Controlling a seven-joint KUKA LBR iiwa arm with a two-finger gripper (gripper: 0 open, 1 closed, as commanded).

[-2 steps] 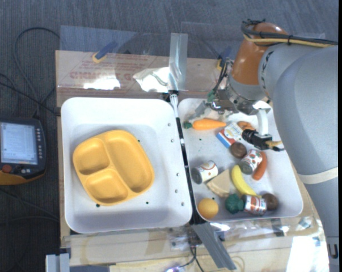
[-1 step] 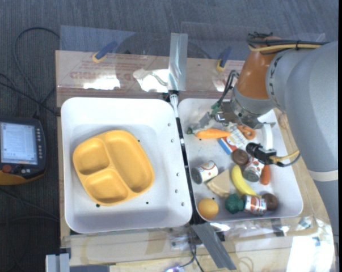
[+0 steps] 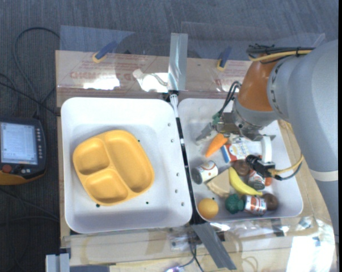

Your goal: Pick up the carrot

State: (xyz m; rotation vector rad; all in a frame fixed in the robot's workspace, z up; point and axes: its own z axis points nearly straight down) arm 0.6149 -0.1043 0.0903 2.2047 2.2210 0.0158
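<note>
The gripper (image 3: 217,130) is down at the carrot (image 3: 215,144), fingers open just above it, and must squeeze next.

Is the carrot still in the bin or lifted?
In the bin: the carrot lies among the other items, beneath the pincer.

We can read no text anywhere. The faint reddish print on the board (image 3: 111,72) behind the bins, the handheld screen (image 3: 16,142) at left and the small can's (image 3: 207,170) label are all too blurred.
</note>
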